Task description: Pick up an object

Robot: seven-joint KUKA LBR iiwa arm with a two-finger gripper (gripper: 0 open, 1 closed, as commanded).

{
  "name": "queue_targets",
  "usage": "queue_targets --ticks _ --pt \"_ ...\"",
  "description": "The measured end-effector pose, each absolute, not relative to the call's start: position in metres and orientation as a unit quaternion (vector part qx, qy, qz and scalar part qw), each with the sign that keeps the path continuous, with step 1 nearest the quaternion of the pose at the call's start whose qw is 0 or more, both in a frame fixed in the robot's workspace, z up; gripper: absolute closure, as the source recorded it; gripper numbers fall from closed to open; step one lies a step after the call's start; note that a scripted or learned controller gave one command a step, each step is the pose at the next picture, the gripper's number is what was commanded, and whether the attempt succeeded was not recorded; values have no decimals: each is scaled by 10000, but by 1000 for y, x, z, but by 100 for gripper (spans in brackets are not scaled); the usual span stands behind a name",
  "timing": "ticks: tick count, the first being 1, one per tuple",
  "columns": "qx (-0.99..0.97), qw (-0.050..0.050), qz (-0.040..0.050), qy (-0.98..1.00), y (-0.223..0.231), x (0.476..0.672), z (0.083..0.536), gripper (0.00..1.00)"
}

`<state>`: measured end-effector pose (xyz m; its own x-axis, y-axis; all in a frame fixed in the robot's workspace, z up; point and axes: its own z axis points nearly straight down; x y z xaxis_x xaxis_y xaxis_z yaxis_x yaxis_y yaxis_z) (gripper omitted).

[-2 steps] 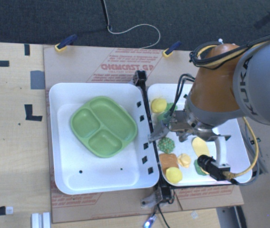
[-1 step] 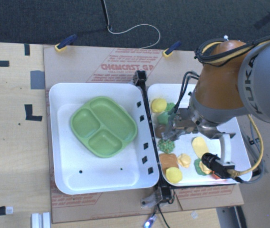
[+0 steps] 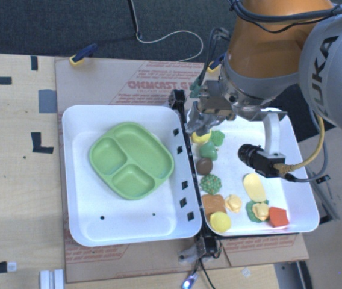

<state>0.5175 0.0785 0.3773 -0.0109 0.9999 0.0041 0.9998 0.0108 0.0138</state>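
Pincer (image 3: 198, 127) hangs low over the right bin's (image 3: 300, 218) far left corner, just above a yellow toy piece (image 3: 201, 138); whether it grips anything I cannot tell. Green toy vegetables (image 3: 209, 147) lie just beyond it, and a green divided plate (image 3: 131, 159) sits well apart in the left bin (image 3: 77, 161).

One camera watches me, fixed above the bench and tilted, so it looks down at a slant on both bins. The left bin (image 3: 74, 179) sits near the middle of its picture, the right bin (image 3: 297, 161) toward the right side, both close enough to take up most of the lower half. My arm (image 3: 279, 35) enters from the picture's right and looms large at the top right, nearer the lens than the bench. Along the top edge the view reaches past the cardboard sheet (image 3: 129, 83) to dark floor (image 3: 50, 11).
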Motion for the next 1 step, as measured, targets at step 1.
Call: queue_targets --ticks 1 --pt "7081 -56 -80 7061 54 488 222 100"
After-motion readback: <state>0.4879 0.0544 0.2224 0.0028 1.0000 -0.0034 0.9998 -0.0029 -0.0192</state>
